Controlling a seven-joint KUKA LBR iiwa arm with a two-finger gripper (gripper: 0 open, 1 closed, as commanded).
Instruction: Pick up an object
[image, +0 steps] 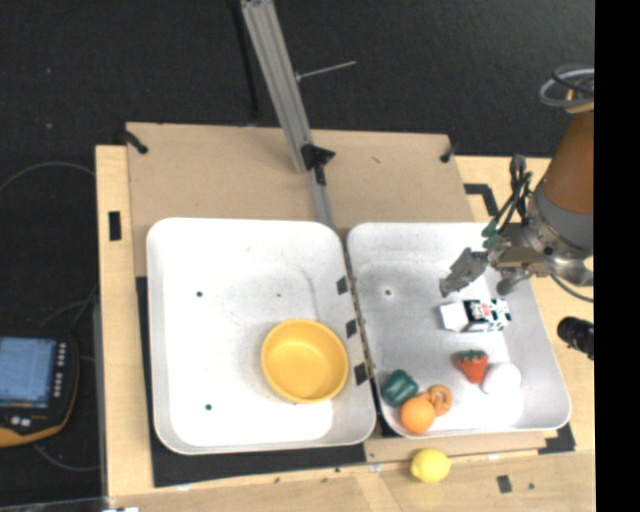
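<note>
Dark floor is surrounding the tan bench we are looking down on, and two shallow white bins are sitting side by side on it. We are seeing the left bin holding a single yellow bowl, which is resting upright toward the near right part of the bin, close to the wall shared with its neighbour.

We are finding the right bin holding more things, all gathering in its near right half. A small white toy vehicle with dark markings is lying toward the right side. Nearer to us, a red strawberry-like piece is sitting just beside a white rounded object. At the near edge, a dark green block is lying next to an orange ball, and a smaller orange fruit shape is touching that ball. A yellow lemon is lying outside both bins, on the bench just in front of the right one.

We are watching the arm reaching in from the right, with its gripper hovering over the right bin, just above and beyond the toy vehicle. Its two fingers are standing spread apart, with nothing between them. A grey metal pole is slanting across the far side of the bench.
</note>
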